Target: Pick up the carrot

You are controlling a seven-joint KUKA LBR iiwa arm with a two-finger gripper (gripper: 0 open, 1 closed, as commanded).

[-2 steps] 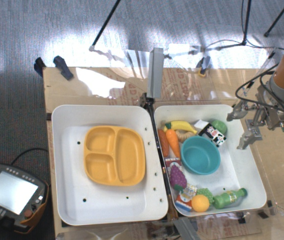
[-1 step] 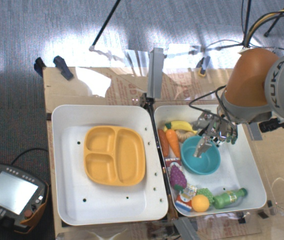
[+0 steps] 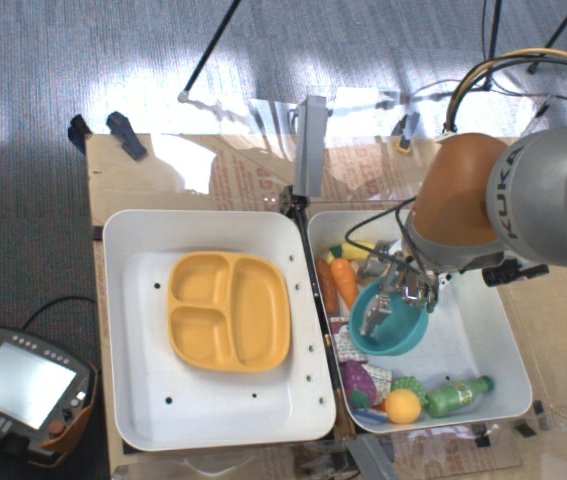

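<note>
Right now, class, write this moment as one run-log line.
task: pick up carrot | gripper: over teal bowl, right bin | carrot: lying at bin's left edge, not held | status: not picked

Grey KUKA-lettered arm [image 3: 538, 193], orange band, black cables, metal hand [image 3: 395, 293].

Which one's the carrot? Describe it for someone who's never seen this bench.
Start at the right-hand white bin. Along its left wall, just left of the teal bowl under the claw, lies the carrot. It is the orange tapered piece; the orange thing near the green bottle is a round ball.
</note>
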